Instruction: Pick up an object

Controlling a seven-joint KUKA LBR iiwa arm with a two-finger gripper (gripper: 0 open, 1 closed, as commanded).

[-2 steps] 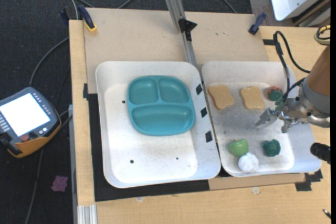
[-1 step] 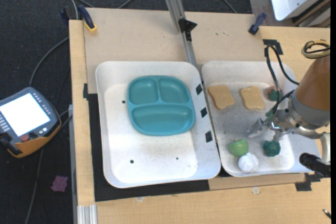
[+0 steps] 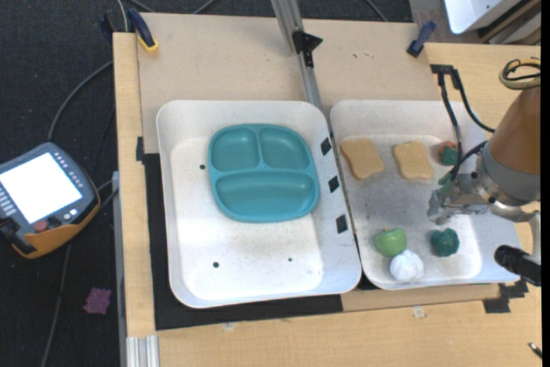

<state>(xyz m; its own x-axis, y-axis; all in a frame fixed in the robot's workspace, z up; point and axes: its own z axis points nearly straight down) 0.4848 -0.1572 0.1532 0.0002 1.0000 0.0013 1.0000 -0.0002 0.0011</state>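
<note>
Pincer (image 3: pixel 449 211) just above dk-green obj (image 3: pixel 444 242), apart

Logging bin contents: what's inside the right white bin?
Right white bin: two tan bread-like slices, green ball, white ball, dark-green lump, small reddish piece. The hand covers the floor beneath it.
</note>
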